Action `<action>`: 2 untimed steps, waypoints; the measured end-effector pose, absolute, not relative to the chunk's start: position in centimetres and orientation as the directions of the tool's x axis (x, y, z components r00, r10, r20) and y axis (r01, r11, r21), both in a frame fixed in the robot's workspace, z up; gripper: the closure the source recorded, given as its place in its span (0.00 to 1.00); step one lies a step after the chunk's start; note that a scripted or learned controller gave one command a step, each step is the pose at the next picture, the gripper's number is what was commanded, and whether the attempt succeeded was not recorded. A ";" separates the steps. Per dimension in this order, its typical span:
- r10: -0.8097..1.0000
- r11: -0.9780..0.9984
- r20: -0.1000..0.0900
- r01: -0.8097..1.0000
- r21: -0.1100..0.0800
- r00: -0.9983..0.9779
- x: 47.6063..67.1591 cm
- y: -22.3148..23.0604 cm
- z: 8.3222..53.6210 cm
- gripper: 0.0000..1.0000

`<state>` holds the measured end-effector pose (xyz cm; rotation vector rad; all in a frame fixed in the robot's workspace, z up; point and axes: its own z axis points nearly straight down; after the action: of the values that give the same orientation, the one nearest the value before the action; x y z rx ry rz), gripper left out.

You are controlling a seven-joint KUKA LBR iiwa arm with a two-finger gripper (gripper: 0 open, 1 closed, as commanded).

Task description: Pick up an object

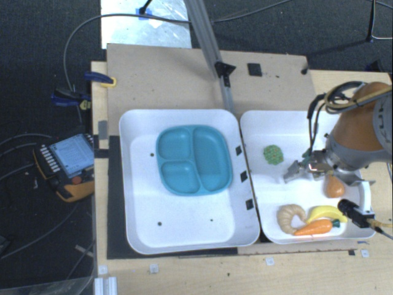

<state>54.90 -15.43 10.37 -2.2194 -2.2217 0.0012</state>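
Your pincer (310, 166) hangs low in the right white bin (270, 225), and you cannot tell how it is set. The small round orange plastic fruit (335, 187) lies just beside it, near the yellow plastic banana (326, 213). It looks light, stiff and slippery; take it across its widest middle, squarely, or it may squirt out.
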 end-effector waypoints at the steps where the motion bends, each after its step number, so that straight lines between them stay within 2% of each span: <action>1: 1.000 0.000 -0.001 1.000 0.003 0.000 55.0 -15.5 11.7 1.00; 2: 1.000 0.004 -0.001 1.000 0.005 -0.004 55.4 -15.4 16.0 1.00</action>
<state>55.40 -15.38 16.01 -2.2200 -2.2292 -0.0043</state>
